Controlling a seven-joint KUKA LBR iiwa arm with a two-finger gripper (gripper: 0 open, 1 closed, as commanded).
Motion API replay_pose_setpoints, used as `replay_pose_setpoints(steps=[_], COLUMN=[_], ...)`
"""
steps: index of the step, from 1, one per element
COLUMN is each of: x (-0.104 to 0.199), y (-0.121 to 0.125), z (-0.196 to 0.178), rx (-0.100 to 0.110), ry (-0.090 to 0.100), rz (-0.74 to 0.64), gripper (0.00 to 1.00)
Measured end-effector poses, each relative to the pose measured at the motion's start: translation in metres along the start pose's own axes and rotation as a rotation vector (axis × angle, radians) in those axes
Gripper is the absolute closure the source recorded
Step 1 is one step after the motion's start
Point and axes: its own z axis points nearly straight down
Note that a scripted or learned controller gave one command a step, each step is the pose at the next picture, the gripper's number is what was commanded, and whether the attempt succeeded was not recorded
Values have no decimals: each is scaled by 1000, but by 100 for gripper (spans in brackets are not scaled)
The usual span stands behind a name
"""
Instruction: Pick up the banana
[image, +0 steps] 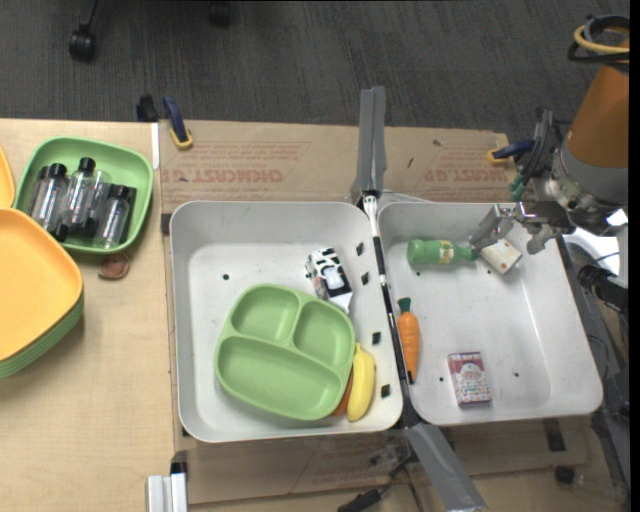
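The card box (469, 379) lies flat near the front of the right bin (560, 400), patterned face up. In the left bin (195, 400), the green divided plate (287, 351) occupies the front half. The banana (361, 381) lies along the plate's right edge, touching it, close to the divider between the two bins. An orange object shows just beneath the banana's lower end; its identity cannot be determined. The toy carrot (408, 341) lies in the right bin beside the divider, leaf end pointing away from the camera. A small black-and-white object (328, 273) sits behind the plate in the left bin.

Farther back in the right bin, a green bottle (438, 252) lies on its side. The gripper (508, 238) hangs over the rear of the right bin, just right of the bottle's cap end and well apart from the banana. Its fingers (487, 230) appear spread, with nothing seen between them.

On the surface (90, 420) to the left, stacked orange plates (35, 300) sit in front of a green tray (130, 170) holding dark-capped bottles (80, 200).
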Motion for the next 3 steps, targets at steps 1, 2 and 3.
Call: replay_pose_setpoints(steps=[1,2,3], x=[7,9,17], y=[16,35,-24], z=[78,118,170], rx=[0,-1,-1], ry=[0,0,0], rz=[-108,-275,-207], gripper=[0,0,0])
